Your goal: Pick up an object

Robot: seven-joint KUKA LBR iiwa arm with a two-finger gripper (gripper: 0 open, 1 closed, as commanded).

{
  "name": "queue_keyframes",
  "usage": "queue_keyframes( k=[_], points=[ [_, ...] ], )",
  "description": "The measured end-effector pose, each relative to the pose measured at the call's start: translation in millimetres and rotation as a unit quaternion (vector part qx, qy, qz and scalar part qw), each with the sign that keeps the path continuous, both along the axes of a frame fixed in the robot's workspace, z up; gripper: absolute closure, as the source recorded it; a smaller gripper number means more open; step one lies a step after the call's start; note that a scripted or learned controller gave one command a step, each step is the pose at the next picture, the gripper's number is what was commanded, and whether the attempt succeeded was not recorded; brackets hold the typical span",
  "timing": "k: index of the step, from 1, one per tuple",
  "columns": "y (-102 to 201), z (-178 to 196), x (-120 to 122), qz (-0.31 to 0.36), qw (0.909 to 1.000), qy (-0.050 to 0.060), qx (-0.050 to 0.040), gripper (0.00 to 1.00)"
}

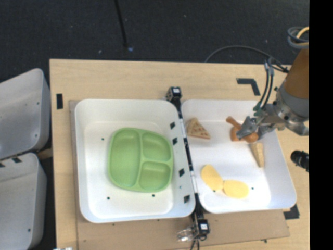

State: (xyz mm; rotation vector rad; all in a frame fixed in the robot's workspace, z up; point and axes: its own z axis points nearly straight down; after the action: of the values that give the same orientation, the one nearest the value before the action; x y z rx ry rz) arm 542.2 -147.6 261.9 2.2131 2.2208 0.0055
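Claw parked right on the orange piece in the right bin

Nearest the camera, two yellow chips (223, 183) lie overlapping near the right bin's (278, 194) front. Further back are one tan cone (258, 153), then one orange piece (240, 130) with its long axis slanting up-left, and one brown wedge (197, 129) by the divider. The claw (250, 129) sits directly over the orange piece's right end, so it's basically straight below and a touch left. Can't tell if the claw is spread or pinching. One green divided plate (140, 159) fills the left bin (83, 139) on the worktop (130, 77).
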Motion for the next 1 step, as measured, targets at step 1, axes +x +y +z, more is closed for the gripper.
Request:
queue_keyframes(
  k=[1],
  points=[
    [49.5, -1.5, 8.5, 0.002, 1.0000, 0.002, 0.0010, 1.00]
  ],
)
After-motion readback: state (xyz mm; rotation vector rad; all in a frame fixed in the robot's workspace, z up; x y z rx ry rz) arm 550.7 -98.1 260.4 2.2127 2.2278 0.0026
